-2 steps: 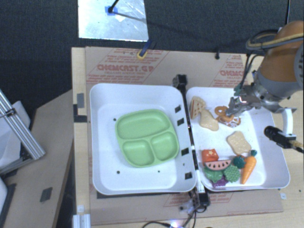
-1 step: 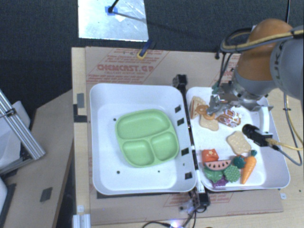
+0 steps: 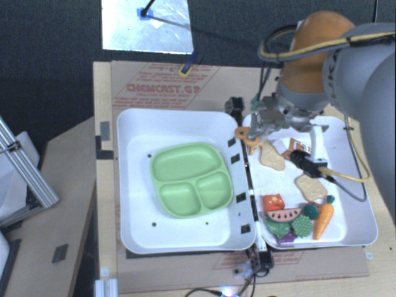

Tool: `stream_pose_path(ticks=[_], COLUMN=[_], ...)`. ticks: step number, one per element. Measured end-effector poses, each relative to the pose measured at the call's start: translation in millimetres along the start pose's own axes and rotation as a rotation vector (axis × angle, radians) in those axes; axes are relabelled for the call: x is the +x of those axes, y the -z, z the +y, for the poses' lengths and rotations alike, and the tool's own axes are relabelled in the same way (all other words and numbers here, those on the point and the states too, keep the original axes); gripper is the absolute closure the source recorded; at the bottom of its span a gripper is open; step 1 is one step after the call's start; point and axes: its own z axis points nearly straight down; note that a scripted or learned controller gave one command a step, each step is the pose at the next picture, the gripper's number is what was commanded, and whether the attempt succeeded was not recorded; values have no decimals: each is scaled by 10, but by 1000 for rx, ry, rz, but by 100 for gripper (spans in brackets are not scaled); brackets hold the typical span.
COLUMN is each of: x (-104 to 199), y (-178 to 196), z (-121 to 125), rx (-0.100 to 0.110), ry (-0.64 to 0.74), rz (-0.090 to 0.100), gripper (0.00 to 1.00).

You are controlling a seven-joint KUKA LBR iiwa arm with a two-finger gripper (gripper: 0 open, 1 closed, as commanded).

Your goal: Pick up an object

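Pincer (image 3: 252, 130) hangs low over the right bin's (image 3: 356, 169) upper left corner; whether it grips anything, I cannot tell. An orange piece (image 3: 246, 135) lies right at it, a tan biscuit shape (image 3: 271, 157) just below-right. Green tray (image 3: 189, 179) sits well left.

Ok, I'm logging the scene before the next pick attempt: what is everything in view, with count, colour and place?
bins: two, white, side by side on the bench
divided plate: one, green, in the left bin
toy foods: several, right bin, among them a carrot, orange; a watermelon slice, red and green; tan pieces
cardboard sheet: one, brown, under the bins
foil square: one, silvery, behind the bench
arm: one, grey with orange band, from the right
tool: one, over the right bin's far left corner
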Motion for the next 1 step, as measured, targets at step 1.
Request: stream_pose_path(ticks=[1], x=[72], y=[6], z=[-123], rx=[4], ry=[-4], rz=[-2], gripper=[100])
